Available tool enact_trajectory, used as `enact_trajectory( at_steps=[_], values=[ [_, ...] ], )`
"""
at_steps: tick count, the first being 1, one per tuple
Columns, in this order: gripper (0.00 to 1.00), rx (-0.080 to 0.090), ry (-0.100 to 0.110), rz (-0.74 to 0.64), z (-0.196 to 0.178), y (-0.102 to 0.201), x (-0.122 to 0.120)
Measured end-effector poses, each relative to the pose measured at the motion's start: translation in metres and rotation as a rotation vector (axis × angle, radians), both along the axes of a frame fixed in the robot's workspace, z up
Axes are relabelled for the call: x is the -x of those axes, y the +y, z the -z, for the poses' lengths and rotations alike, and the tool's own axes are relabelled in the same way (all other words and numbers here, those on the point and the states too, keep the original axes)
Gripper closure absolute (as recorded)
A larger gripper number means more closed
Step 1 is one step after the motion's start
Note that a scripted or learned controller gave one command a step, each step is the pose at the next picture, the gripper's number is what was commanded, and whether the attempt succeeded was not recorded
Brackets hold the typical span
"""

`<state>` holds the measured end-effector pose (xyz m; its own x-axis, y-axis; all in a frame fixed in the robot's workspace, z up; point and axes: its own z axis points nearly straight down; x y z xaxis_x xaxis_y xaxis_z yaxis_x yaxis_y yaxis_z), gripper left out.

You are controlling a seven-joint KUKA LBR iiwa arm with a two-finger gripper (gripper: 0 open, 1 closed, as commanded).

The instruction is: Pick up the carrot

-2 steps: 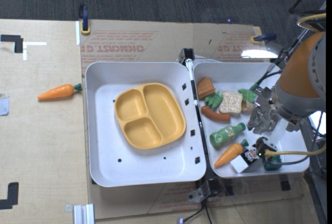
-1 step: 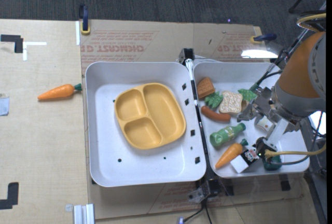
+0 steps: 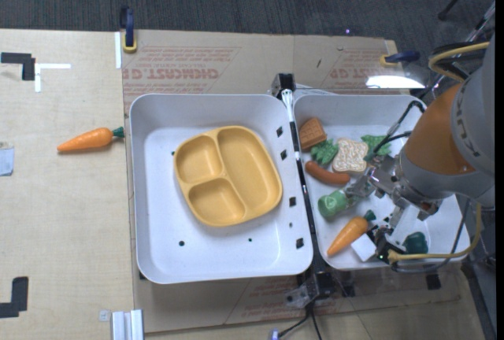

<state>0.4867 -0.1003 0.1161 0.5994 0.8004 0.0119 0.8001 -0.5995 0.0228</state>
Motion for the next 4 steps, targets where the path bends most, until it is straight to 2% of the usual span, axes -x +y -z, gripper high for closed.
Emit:
enact_trajectory(
  at_steps=[1,2,3,4],
  values=[
    [0.0,0.008,-0.018,-0.08,0.009,0.005,-0.005],
    [0.0,0.028,-0.01,-0.434,0.011,-0.002,-0.002],
    [0.0,0.005,0.024,-0.629,0.024,-0.001,0.007],
    [1.0,0.006,0.022,-0.627,0.015,-0.002,0.006]
  ],
)
